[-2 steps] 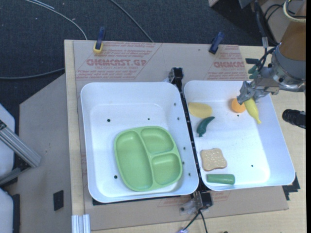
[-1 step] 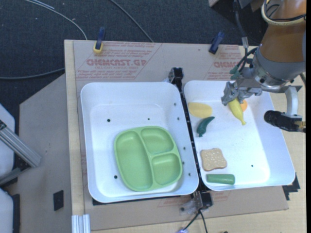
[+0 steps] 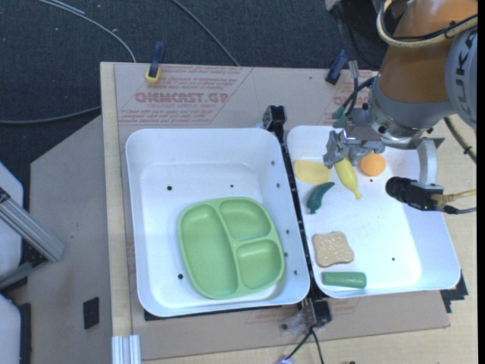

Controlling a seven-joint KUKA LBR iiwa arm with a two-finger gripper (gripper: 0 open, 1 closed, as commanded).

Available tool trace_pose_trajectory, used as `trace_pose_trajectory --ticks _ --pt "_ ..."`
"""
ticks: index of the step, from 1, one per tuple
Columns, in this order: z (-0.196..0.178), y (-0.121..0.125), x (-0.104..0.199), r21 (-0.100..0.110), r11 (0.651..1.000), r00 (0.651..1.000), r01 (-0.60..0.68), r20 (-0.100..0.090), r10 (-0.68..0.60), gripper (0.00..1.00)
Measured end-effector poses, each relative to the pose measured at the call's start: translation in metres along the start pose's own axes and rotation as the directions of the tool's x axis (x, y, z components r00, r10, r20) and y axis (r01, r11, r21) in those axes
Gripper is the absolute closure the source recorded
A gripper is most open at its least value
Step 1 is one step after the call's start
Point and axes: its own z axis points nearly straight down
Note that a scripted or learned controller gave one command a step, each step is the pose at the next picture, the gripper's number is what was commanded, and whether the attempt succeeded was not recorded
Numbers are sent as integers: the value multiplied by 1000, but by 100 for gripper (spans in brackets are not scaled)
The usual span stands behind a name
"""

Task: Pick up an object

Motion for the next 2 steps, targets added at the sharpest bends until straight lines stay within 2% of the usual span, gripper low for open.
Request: trace_pose_trajectory --ticks 1,2 --pt "3 -7 58 1 1000 1000 5 -1 -5 100" --pt "23 -24 102 3 1000 1000 3 0 -3 100"
